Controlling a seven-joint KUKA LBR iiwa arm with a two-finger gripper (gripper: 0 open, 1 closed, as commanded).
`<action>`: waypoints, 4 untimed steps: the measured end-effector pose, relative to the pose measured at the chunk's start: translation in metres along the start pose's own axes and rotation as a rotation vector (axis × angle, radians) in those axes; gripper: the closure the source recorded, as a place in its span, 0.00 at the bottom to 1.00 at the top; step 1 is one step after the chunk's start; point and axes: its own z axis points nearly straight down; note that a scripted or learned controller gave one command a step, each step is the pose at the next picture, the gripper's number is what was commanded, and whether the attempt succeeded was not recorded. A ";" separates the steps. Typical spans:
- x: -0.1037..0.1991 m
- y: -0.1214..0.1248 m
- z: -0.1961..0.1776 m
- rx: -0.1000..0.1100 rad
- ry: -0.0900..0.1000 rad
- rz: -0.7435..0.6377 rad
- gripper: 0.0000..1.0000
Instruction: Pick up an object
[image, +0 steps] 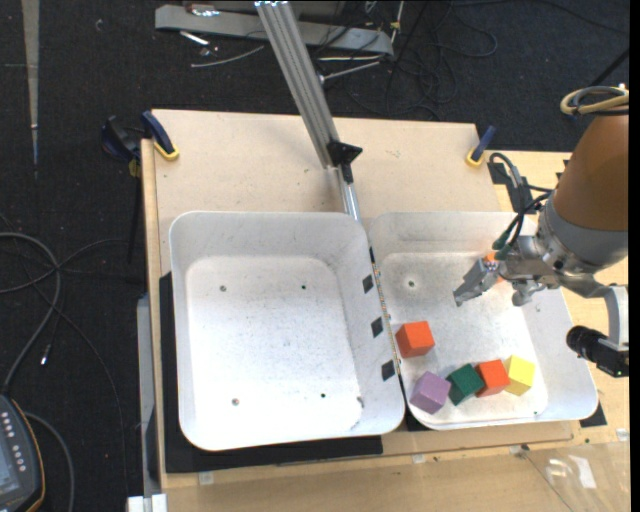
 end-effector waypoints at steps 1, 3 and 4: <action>0.022 0.018 -0.001 -0.001 0.000 -0.005 0.00; 0.042 0.100 0.039 0.008 0.002 -0.006 0.00; -0.041 0.121 0.049 -0.001 -0.005 0.008 0.00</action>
